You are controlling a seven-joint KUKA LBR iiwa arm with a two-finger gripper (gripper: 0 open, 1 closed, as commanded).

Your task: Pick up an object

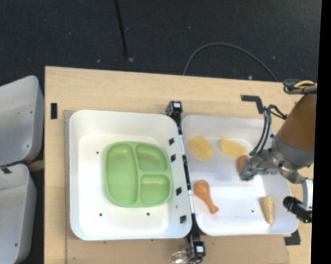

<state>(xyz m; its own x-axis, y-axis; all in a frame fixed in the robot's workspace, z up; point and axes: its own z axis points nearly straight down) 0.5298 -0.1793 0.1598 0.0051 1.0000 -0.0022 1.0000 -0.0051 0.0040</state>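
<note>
Camera view shows the claw [250, 169] low in the right shallow white bin [227, 221], right beside a small orange-red toy piece [242, 162]; whether it grips is hidden, so I cannot tell. At its 9 o'clock lies a yellow oval bread-like toy [201, 148], at 11 a paler yellow lump [231, 147], at 7 an orange toy drumstick [205, 195], at 5 a tan cone [268, 208]. A green compartment plate [137, 173] fills the left bin [79, 218], likely keeping pickable items apart.
</note>
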